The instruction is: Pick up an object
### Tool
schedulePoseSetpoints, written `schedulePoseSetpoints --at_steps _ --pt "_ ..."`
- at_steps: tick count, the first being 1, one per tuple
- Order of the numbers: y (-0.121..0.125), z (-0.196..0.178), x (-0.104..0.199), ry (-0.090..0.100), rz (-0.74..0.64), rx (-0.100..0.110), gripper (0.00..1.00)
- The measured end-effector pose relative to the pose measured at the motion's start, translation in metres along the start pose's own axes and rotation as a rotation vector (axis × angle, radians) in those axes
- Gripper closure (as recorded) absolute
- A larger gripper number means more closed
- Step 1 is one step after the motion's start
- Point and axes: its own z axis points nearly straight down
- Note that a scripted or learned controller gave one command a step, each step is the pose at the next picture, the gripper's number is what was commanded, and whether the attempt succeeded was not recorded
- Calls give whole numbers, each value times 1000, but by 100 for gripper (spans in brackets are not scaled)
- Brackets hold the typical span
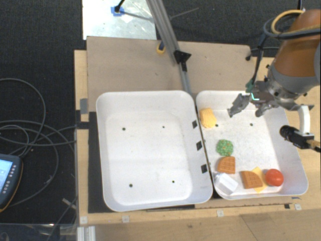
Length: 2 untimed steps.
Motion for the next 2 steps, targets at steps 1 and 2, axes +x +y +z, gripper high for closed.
schedulePoseSetpoints --at_steps 1,2 --pt "1 -2 0 0 2 -3 0" --pt "10 50 -5 -1 5 0 0"
